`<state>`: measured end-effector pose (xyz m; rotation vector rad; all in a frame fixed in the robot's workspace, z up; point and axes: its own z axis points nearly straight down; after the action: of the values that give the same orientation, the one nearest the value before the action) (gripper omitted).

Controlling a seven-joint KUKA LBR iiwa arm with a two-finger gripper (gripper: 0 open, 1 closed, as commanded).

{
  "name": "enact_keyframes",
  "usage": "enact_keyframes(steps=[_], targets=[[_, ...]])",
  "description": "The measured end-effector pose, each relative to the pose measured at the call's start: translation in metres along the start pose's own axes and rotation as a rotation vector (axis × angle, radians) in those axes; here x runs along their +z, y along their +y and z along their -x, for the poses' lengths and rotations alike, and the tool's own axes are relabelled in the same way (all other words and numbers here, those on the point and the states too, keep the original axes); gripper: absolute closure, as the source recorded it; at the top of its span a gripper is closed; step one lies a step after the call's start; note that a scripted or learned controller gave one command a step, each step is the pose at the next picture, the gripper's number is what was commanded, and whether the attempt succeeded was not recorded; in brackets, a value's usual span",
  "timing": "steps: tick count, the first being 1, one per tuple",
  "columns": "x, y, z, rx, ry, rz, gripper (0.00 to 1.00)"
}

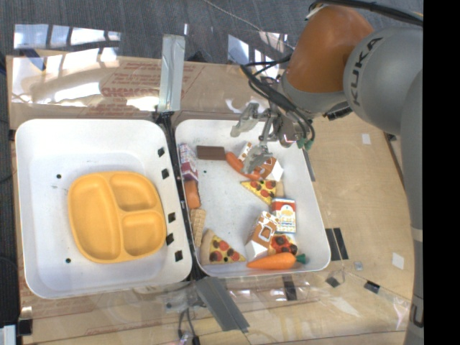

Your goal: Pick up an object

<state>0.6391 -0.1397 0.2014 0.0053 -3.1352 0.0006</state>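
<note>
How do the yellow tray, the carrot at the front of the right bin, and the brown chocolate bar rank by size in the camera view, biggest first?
1. Yellow tray, by far the largest.
2. Carrot.
3. Chocolate bar, somewhat shorter than the carrot; it lies farther from the camera, so that gap is less sure.

Two white bins, one yellow tray, two pizza slices.

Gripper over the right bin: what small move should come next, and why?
Probably a short, straight descent. The gripper hangs at the far end of the right bin, just over a small carton and a carrot lying close together, and nothing shows between its fingers. Whether it is centred on one of them I cannot tell, so go down slowly.
</note>
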Motion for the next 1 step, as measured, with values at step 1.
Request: enact_keyframes(steps=[1], targets=[[0.1129,0.0053,-0.0608,-0.11,-0.004,0.001,0.0]])
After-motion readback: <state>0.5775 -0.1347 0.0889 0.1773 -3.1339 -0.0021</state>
